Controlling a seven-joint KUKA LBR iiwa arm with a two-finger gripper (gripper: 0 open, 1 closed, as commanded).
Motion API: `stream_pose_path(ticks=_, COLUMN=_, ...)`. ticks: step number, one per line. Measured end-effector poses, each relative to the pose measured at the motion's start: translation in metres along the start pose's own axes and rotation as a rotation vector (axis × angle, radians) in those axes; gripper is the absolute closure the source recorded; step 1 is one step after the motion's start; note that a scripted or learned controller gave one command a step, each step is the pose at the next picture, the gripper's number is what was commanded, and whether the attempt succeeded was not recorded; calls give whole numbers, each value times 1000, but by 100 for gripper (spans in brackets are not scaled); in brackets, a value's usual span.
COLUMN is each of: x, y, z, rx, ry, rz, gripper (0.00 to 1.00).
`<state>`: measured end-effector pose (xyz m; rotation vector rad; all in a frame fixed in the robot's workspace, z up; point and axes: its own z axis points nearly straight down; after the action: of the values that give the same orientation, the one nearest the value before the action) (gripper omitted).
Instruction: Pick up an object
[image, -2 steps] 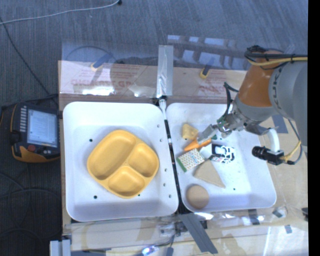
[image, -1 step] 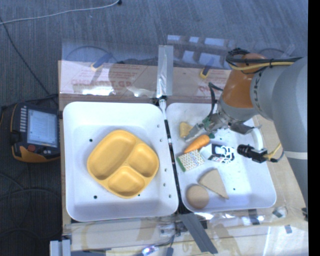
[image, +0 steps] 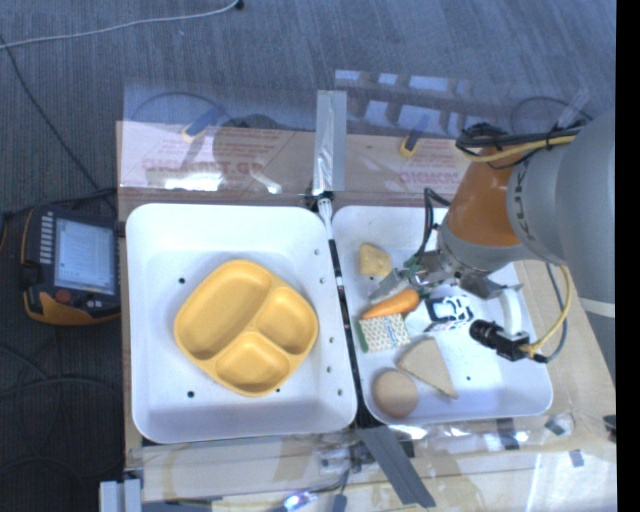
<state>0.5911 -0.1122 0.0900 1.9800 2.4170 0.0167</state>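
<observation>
The right bin (image: 530, 400) holds several small items. An orange carrot (image: 390, 304) lies near its left wall, with a pale yellow chunk (image: 375, 260) behind it and a green-and-white block (image: 383, 331) in front. A tan wedge (image: 428, 366) and a brown egg-shaped ball (image: 395, 392) sit toward the front. My gripper (image: 432, 283) reaches down from the orange-banded wrist (image: 482, 205), low over the bin just right of the carrot's thick end. The wrist hides the gripper's tip.
The left bin (image: 150, 250) carries a yellow three-part plate (image: 247, 325). A black cable plug (image: 497, 337) hangs beside the gripper over the right bin. A handheld pendant (image: 68, 262) lies left of the bins. Cardboard and tape line the back.
</observation>
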Motion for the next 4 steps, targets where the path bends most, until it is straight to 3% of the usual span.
stream_pose_path(ticks=1, x=7, y=-16, z=-25, rx=21, ry=8, rz=-6, gripper=0)
stream_pose_path(ticks=2, x=12, y=-19, z=-12, rx=-18, ry=-4, rz=5, gripper=0)
stream_pose_path(ticks=3, x=15, y=-16, z=0, rx=1, ry=1, rz=113, gripper=0)
stream_pose_path(ticks=4, x=16, y=-16, z=-6, rx=2, ry=4, rz=115, gripper=100)
